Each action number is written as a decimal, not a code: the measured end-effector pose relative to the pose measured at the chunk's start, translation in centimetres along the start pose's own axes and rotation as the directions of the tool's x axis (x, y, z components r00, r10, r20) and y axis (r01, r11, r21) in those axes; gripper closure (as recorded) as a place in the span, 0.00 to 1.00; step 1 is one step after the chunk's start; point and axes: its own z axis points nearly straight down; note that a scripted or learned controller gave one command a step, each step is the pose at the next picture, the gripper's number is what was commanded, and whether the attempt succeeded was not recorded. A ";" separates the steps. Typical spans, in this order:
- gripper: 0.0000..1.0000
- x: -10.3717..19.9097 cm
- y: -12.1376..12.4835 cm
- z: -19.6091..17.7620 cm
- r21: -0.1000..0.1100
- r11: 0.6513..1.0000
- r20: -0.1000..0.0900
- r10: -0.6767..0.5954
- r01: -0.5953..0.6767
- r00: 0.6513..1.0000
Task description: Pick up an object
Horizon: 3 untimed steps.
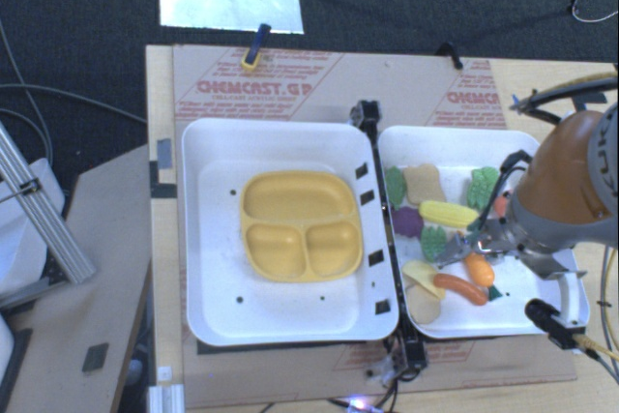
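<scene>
**Gripper low among the toy food in the right bin**

While I watch from the overhead camera, the grey arm with its orange band (571,171) reaches in from the right and puts the two-finger gripper (462,250) down into the right shallow white bin (411,140). I cannot tell whether its fingers are spread or closed; they are dark and small against the clutter.

Just beside the gripper tip sits a small orange carrot-like piece (480,269), its long axis running from upper left to lower right. Below it lies a red-orange sausage-shaped piece (459,287), long axis nearly level, tilted slightly down to the right. Above the gripper, a yellow corn cob (447,213) lies almost level, pointing left and right. I cannot see any of these between the fingers.

Crowding the spot are a green leafy piece (434,238) touching the corn's underside, a purple piece (407,221) to its left, a tan bread-like slice (422,182) and a green piece (395,185) nearer the divider, another green piece (484,183) by the arm, and pale yellow wedges (423,280) at the bin's near left corner.

The left shallow white bin (208,169) holds a yellow three-compartment plastic tray (300,223), well apart from the gripper.
</scene>
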 end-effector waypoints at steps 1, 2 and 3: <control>1.00 -0.5 0.3 -1.0 -0.006 1.000 0.005 0.005 -0.005 1.000; 0.00 -0.5 0.3 -1.0 -0.005 1.000 0.005 0.005 -0.005 1.000; 0.00 -2.9 -1.0 3.1 0.001 1.000 0.004 0.010 -0.010 1.000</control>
